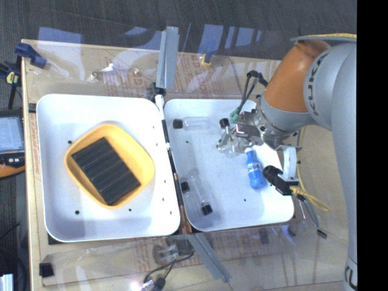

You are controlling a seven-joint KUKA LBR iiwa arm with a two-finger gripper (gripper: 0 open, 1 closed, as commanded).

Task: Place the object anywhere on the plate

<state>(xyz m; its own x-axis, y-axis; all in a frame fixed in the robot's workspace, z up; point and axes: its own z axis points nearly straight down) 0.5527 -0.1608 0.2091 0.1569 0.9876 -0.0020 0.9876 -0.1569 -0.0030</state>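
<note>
Looming from the right, the grey arm (pixel 321 83) sets its gripper (pixel 233 139) low in the right bin (pixel 206 223); finger spread cannot be told. A blue object (pixel 254 169) lies just beside it, near the bin's right edge. Well apart, the yellow plate (pixel 140 156) fills the left bin (pixel 54 111), carrying a dark ribbed slab (pixel 104 170). No writing is legible.

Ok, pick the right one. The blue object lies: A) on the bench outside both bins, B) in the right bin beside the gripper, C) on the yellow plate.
B: the blue object lies on the right bin's floor, just below the gripper, far from the yellow plate.
</note>
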